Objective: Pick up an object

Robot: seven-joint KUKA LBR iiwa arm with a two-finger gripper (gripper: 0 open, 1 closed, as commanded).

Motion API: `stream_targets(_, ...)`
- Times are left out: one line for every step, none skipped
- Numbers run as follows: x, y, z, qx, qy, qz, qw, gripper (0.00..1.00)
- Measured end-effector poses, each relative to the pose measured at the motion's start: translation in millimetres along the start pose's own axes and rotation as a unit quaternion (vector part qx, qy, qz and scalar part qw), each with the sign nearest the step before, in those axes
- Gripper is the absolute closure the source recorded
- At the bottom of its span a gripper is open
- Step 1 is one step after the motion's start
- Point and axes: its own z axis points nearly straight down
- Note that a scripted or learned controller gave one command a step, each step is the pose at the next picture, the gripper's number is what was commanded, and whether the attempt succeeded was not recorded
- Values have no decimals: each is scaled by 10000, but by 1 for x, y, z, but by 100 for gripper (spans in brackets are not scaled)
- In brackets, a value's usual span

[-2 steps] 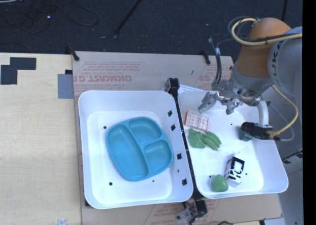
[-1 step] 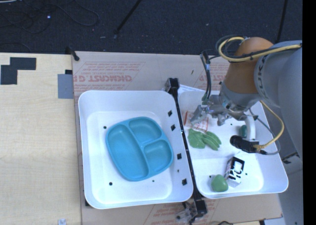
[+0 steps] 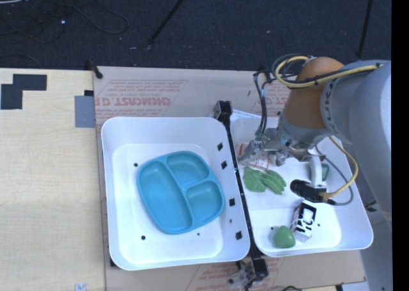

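Two white bins are seen side by side on a cardboard sheet (image 3: 160, 94) w/ red print, which is laid on the pale wooden bench (image 3: 45, 174). In the left bin (image 3: 128, 136) one blue plate (image 3: 180, 190) w/ three compartments is placed, approx. in the middle, lying flat.

The arm (image 3: 358, 110) is reached in from the right, and the gripper (image 3: 261, 151) is held low over the far-left part of the right bin (image 3: 345, 232), close to the wall between the bins. Whether the gripper is open or closed cannot be told, because the view is too blurred there; no object can be seen held in it.

The objects for picking are all found in the right bin. A green leafy piece (image 3: 263, 181) is lying just near of the gripper, on the bin floor. A small red-and-white item (image 3: 245, 150) is seen just left of the gripper, partly hidden. At the near side, a green round piece (image 3: 283, 236) is lying, and a white-and-black box (image 3: 305, 220) is touching it on the right.
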Motion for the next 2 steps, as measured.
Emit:
stream_targets(-4, 3, -14, -70, -41, 20, 10000, 100)
stream_targets(-7, -2, -59, -3, -26, 36, 10000, 100)
